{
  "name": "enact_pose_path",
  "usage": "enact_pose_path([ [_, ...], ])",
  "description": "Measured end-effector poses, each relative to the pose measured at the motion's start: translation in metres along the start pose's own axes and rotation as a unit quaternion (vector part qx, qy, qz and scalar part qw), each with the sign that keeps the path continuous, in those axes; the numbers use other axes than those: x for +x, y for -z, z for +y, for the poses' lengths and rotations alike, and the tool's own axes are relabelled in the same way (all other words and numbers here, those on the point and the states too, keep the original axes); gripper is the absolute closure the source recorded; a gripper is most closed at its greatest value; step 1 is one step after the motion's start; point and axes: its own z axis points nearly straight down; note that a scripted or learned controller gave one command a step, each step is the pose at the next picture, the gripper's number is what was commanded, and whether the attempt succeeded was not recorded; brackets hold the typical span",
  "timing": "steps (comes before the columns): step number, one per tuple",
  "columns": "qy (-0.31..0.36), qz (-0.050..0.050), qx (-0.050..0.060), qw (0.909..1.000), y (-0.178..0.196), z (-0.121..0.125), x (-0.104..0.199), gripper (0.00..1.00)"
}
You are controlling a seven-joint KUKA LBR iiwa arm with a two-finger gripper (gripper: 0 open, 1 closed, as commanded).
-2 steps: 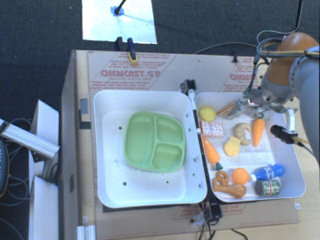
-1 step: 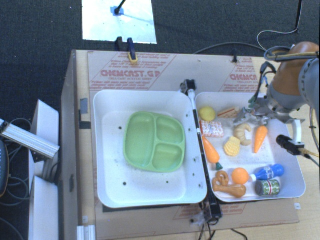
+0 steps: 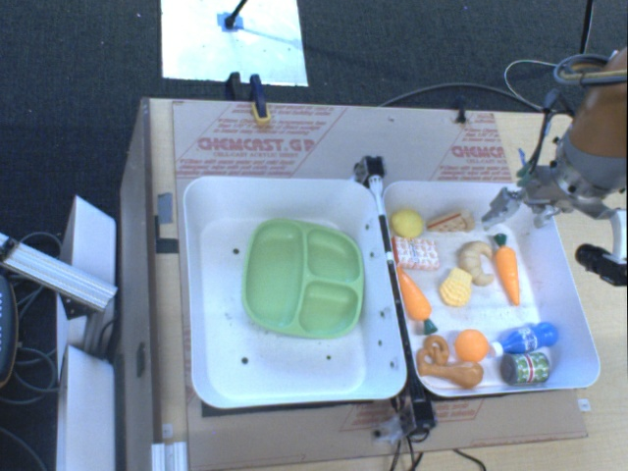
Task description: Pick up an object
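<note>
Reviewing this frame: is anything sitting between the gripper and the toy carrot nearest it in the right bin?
Nothing visible does. The gripper hangs over the right bin's far corner, and the carrot lies just below it in the view, uncovered. The cashew-shaped piece sits beside the carrot, not across the path.

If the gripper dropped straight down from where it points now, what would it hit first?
Probably the right bin's bare floor near its back edge, beside the carrot's green top; the gripper hangs above that spot, though depth is unclear.

Red "CHEMCAST GP" lettering, bench's protective sheet (image 3: 257,133)
</note>
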Motion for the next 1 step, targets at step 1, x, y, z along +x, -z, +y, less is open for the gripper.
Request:
enact_pose_path([
  [1,0.000,0.001,0.002,1.0000,-0.0498,-0.0089,-0.0155,0.00],
])
